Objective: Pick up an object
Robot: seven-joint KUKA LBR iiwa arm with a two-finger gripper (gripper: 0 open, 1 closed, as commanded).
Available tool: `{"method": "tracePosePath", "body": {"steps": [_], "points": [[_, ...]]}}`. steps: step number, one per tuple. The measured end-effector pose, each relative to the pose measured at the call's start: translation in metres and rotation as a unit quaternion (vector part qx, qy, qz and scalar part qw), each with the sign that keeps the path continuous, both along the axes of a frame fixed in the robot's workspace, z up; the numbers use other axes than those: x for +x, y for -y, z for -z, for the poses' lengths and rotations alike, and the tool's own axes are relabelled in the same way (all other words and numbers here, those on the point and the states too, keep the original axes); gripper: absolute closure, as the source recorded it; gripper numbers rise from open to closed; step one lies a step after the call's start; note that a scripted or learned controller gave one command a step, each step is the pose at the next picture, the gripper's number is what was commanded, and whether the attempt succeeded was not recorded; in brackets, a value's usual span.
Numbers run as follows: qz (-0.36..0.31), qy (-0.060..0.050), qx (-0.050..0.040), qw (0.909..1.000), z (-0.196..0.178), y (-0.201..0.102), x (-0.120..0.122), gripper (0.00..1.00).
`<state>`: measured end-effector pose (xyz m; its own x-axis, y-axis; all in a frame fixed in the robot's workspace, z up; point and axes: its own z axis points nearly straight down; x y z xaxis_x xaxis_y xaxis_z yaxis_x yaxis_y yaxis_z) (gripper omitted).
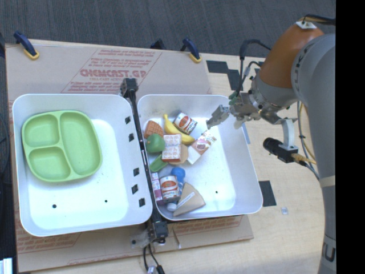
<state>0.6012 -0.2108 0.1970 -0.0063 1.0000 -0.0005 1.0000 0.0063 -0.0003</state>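
Note:
The right bin [242,170] holds a pile of toy food along its left side: a yellow banana [173,129], a small can [185,123], a green pepper [154,144], a pink wafer pack [171,148], a white and red carton [203,143], a blue ball [178,173], a second can [169,187] and a beige wedge [191,201]. My gripper [218,116] hangs over the bin's upper right part, just right of the small can and above the carton. Nothing shows held in it.
The left bin [85,204] carries a green divided plate [60,147] in its upper left. A black divider with clips [136,147] runs between the bins. The arm [285,67] crosses the right bin's far right rim. Cables [285,150] hang at the right.

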Motion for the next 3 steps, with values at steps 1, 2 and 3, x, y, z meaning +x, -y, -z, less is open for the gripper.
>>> {"method": "tracePosePath", "body": {"steps": [1, 2, 3], "points": [[0.0, 0.006, 0.0, 1.0, 0.085, -0.007, -0.04, 0.0], [-0.001, -0.001, 0.0006, 1.0, 0.104, -0.028, -0.088, 0.0], [-0.003, 0.001, -0.0015, 1.0, 0.093, -0.026, -0.087, 1.0]]}}
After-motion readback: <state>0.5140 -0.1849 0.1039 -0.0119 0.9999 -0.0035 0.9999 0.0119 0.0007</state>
